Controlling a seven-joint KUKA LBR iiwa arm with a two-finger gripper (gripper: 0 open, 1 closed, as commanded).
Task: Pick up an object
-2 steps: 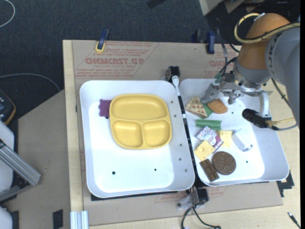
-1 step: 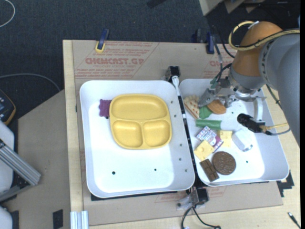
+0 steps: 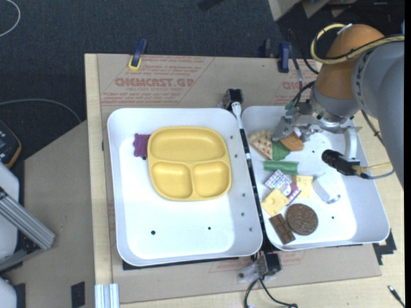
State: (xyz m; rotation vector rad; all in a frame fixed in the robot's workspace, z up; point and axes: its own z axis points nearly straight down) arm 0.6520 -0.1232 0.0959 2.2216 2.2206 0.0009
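My gripper (image 3: pixel 290 124) hangs low over the back left part of the right bin (image 3: pixel 359 226). Just below it lie an orange piece (image 3: pixel 293 142), a green piece (image 3: pixel 280 151) and a tan waffle-like cracker (image 3: pixel 261 143). The orange piece touches the gripper's tip or sits right under it; I cannot tell which. Further forward in the same bin are a green bean pod (image 3: pixel 281 167), a purple packet (image 3: pixel 280 181), two yellow cheese pieces (image 3: pixel 275 203), a round brown cookie (image 3: pixel 302 218), a chocolate bar (image 3: pixel 281 228) and a white piece (image 3: pixel 327 189).
The left bin (image 3: pixel 128 223) holds a yellow divided plate (image 3: pixel 189 162) with a purple item (image 3: pixel 140 145) against its left side. The grey arm with its orange band (image 3: pixel 343 63) fills the upper right. A black part of the gripper (image 3: pixel 338 161) reaches over the right bin.
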